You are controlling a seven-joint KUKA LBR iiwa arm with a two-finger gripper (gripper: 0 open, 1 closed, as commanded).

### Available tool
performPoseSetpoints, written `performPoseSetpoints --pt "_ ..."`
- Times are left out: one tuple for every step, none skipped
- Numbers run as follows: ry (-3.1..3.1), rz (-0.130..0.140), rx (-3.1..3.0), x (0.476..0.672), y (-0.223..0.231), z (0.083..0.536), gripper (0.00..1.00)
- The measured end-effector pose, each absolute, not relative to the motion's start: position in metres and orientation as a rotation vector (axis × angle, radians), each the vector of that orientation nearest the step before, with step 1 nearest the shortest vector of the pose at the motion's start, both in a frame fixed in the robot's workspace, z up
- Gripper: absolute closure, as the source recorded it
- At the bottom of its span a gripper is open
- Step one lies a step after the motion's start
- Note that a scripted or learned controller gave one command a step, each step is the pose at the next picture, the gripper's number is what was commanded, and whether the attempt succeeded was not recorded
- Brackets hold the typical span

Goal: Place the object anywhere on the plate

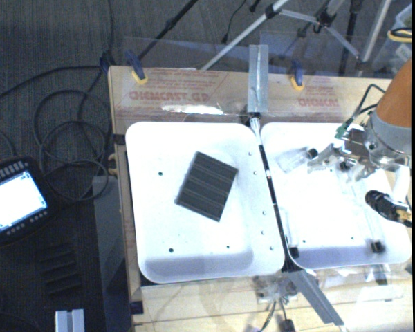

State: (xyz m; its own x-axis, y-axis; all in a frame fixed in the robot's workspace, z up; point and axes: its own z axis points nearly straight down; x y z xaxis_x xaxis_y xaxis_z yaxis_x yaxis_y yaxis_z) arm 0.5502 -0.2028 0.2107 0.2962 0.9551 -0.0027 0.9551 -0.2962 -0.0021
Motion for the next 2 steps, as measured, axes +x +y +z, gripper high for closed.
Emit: performPoseSetpoints --pt "-2.177 0.008 -2.277 0.588 -0.143 0.163 1.0" --pt "-2.342 -0.005 -2.16 0.624 -0.139 0.15 1.0"
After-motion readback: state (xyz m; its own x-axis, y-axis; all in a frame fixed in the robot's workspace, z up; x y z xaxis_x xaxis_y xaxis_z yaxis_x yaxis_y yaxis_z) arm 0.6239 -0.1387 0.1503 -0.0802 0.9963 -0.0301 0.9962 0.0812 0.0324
